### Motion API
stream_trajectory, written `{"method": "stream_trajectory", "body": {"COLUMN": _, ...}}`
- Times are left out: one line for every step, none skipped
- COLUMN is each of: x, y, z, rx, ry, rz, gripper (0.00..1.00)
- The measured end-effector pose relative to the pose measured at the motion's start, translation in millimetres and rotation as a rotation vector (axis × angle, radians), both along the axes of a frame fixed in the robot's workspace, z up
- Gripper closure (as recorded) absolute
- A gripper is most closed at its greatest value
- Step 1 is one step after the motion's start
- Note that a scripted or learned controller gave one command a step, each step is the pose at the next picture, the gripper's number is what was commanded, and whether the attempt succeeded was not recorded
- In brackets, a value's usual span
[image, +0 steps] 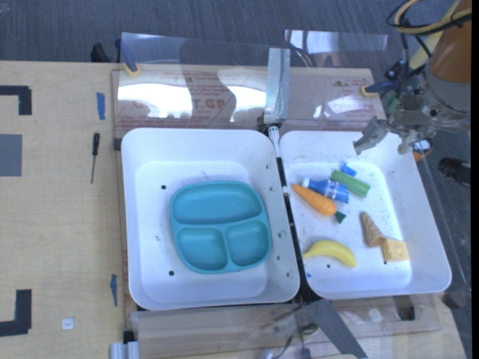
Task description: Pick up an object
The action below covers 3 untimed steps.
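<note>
Nearest the camera, along the front wall of the right bin (438,264), a yellow toy banana (331,252) lies on its side, curved ends pointing toward the front. Just to its right, a tan wedge shaped like a piece of bread or a cone (370,229) touches a small orange-yellow block (395,250) near the bin's right wall. Beside this bin, the left bin (142,200) holds a teal divided plate (221,225) with one long compartment at the back and two smaller ones in front; it sits flat in the middle of the bin floor.

Farther back in the right bin, an orange toy carrot (314,200) lies slantwise, its dark green tip toward the right. A blue and white tube-like item (329,188) touches the carrot's upper side, and a green cylinder (351,182) rests just behind that, tilted across the bin.

At the back right corner, the gripper (393,140) hangs above the bin's rear rim, well apart from the cluster of toys. Its two grey fingers (370,136) are spread apart and nothing lies between them. Above it sits the arm's orange band (453,54), with yellow and black cables (426,6) looping over.
</note>
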<state>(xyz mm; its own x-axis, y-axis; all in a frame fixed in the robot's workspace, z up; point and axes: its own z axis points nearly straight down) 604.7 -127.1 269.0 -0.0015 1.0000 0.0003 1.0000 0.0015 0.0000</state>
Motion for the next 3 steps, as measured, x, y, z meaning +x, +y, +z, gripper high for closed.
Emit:
{"method": "stream_trajectory", "body": {"x": -18.7, "y": -8.6, "z": -131.4, "rx": 0.002, "ry": 0.012, "rz": 0.024, "gripper": 0.0}}
{"method": "stream_trajectory", "body": {"x": -14.1, "y": -8.9, "z": -114.2, "rx": -0.001, "ry": -0.004, "rz": 0.024, "gripper": 1.0}}
{"method": "stream_trajectory", "body": {"x": 23.7, "y": 18.9, "z": -121.4, "rx": 0.001, "ry": -0.001, "rz": 0.015, "gripper": 1.0}}
